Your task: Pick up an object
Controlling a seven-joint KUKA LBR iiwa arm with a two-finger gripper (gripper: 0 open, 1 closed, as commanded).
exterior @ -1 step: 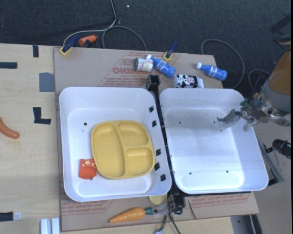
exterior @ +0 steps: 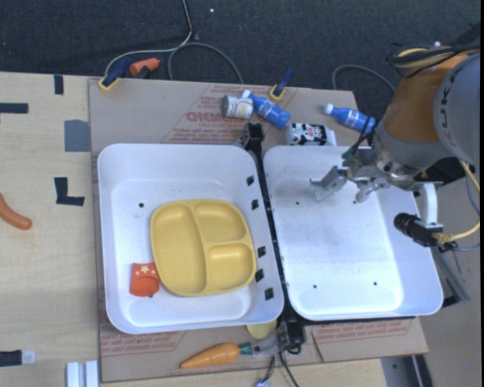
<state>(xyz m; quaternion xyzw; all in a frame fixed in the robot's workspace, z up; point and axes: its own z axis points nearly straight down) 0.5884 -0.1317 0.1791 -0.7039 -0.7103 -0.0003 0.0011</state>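
The yellow plate (exterior: 202, 244) and a small orange block (exterior: 143, 280) are lying in the left bin (exterior: 113, 216), touching each other. The plate is smooth, with three dips. The jaws (exterior: 347, 181) are hanging over the right bin (exterior: 347, 256), apart, holding nothing. I think the arm is just starting; next it needs to cross over to the left bin.

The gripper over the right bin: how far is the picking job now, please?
Done: nothing looks picked yet; the gripper hangs open above the right bin with nothing between its fingers. In hand: only the approach. Left: reaching and grasping an object. The yellow plate and the orange block lie in the left bin, away from the gripper.
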